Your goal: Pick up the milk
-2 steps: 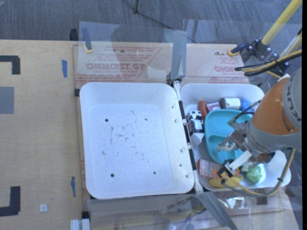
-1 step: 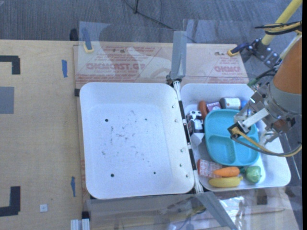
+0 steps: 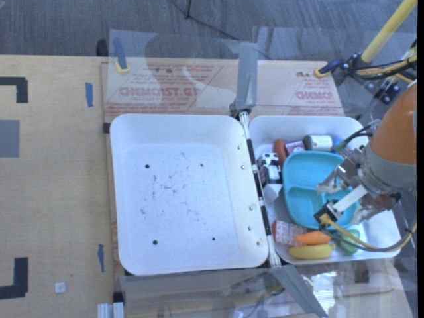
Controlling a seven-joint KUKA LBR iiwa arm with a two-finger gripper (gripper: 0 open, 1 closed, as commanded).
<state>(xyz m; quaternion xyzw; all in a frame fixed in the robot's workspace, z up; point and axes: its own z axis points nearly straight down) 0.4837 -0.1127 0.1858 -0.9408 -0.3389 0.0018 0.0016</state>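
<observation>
The milk (image 3: 269,171), a small carton with black-and-white cow patches, is sitting at the left wall of the right bin (image 3: 384,230), its long axis running up and down the frame; which end is the top I cannot tell. It is lying just beside a teal sectioned plate (image 3: 306,187), with a red can (image 3: 281,150) just above it. The gripper (image 3: 340,201) is hovering over the plate's right part, well apart from the milk; whether it is parted or closed I cannot tell. An orange carrot (image 3: 311,238) and a yellow banana (image 3: 310,251) are resting at the bin's lower edge. Red lettering reading "CHEMCAST GT" is showing on the sheet (image 3: 159,85) above the left bin (image 3: 132,144).
</observation>
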